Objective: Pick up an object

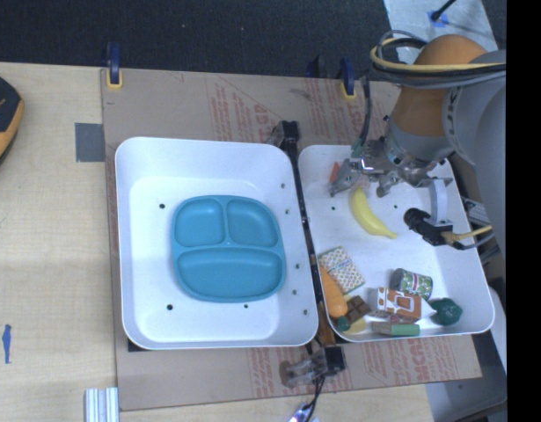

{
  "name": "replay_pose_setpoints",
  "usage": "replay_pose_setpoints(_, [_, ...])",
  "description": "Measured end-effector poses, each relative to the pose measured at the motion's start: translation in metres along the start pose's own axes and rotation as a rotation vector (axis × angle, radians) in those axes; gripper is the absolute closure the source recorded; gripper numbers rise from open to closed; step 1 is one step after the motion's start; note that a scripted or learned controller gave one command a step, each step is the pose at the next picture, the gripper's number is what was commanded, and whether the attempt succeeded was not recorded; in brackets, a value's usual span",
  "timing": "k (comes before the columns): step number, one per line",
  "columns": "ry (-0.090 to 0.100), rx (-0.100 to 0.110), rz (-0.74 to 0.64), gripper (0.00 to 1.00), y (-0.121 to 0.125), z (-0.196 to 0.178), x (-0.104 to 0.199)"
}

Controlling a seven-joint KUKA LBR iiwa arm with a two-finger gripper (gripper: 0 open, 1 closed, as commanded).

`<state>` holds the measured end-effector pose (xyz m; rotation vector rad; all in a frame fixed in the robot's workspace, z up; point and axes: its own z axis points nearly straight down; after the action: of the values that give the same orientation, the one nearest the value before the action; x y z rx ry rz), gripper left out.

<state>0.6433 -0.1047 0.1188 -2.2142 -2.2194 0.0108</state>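
hovering tool (358, 176) (above banana (372, 215))

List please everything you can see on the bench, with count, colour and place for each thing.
Bins: two, white, side by side on the bench.
Plate: one, blue, three sections, in the left bin.
Banana: one, yellow, upper part of the right bin.
Carrot: one, orange, at the right bin's left wall.
Checked packet: one, beside the carrot.
Can: one, green label, lower right bin.
Small carton: one, brown and white, beside the can.
Gripper: one, grey, above the banana's upper end.
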Motion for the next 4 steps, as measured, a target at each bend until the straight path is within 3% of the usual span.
replay_pose_setpoints(1, [-0.002,-0.005,0.0,1.0,0.002,-0.015,-0.002])
replay_pose_setpoints(2, [-0.002,-0.001,0.003,1.0,-0.039,0.02,-0.065])
replay_pose_setpoints(3, [-0.002,-0.009,0.001,1.0,-0.038,0.012,-0.107])
replay_pose_setpoints(4, [0.001,-0.019,-0.009,1.0,-0.024,-0.098,-0.033])
